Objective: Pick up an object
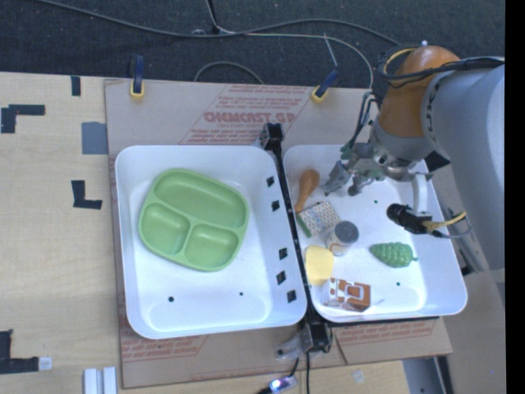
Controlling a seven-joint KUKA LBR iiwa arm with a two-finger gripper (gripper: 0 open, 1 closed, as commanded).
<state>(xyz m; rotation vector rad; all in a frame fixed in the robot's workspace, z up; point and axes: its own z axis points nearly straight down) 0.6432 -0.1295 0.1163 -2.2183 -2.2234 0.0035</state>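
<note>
My gripper (345,184) hangs over the back part of the right bin (447,281), its two fingers spread open with nothing between them. Just to its left lies an orange carrot-shaped toy (308,184). Nearer the front sit a patterned square packet (319,217), a small jar with a grey lid (343,236), a yellow block (319,263), a green bumpy toy (394,254) and an orange-and-white patterned box (350,294).
The left bin (139,302) holds a green divided plate (194,218). A black divider (283,220) runs between the two bins. The arm's grey body fills the right side above the right bin.
</note>
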